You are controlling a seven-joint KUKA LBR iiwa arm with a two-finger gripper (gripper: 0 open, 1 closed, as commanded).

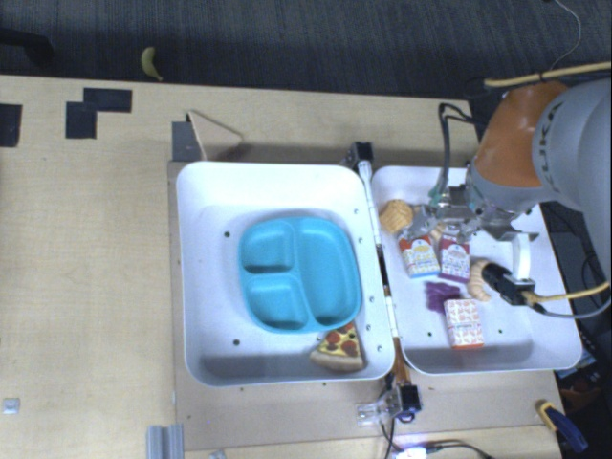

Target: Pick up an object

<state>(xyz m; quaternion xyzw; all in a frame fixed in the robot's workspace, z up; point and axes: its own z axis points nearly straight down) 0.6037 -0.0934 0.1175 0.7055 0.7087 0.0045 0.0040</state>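
— Looking down, where was the gripper (442,220) then?

— I had it low in the right bin (550,347), just over the two little cartons (435,254), near the bread roll (395,215).

— Had it grabbed one?

— I couldn't tell. Its grasp was hidden, and the cartons lay on the bin floor.

— So what came next?

— I judged it was reaching. It needed to squeeze one carton, then lift straight up.

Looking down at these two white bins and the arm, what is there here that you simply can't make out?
- Gripper: from the camera view, the wrist covers it, so whether it grips anything is unclear.
- Small cartons under it: labels too small to read.
- Purple item: too blurred to identify.
- Right bin: its far part is hidden by the arm.
- Pizza slice beside the blue tray: toppings indistinct.
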